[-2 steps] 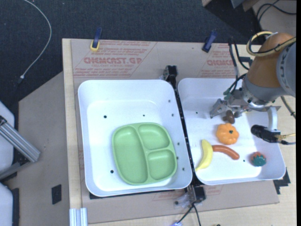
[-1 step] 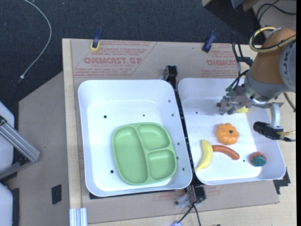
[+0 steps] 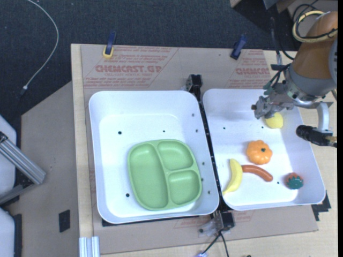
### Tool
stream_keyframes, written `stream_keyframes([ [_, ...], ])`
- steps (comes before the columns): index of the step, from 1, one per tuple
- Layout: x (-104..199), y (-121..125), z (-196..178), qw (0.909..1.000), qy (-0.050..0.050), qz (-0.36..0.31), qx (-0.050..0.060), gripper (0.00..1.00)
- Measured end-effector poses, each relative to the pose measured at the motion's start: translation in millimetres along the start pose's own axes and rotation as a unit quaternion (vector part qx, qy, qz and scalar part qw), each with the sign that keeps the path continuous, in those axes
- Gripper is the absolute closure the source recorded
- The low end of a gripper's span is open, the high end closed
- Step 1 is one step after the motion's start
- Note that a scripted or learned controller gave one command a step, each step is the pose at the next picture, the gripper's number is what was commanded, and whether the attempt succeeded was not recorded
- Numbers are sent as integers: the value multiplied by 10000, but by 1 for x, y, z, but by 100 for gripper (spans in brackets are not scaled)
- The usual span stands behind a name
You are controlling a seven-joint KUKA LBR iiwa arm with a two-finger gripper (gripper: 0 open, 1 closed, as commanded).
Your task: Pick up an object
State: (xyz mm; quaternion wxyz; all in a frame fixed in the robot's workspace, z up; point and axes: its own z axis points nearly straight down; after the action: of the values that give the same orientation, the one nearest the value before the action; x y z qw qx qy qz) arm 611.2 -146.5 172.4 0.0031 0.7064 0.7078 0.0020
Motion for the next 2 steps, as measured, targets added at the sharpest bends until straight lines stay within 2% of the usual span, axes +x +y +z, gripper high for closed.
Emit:
stream_keyframes([
  [1,0,2,-40,10000,-3,3,4,100],
  [2,51,-11,-32,10000,23,-15,52,100],
])
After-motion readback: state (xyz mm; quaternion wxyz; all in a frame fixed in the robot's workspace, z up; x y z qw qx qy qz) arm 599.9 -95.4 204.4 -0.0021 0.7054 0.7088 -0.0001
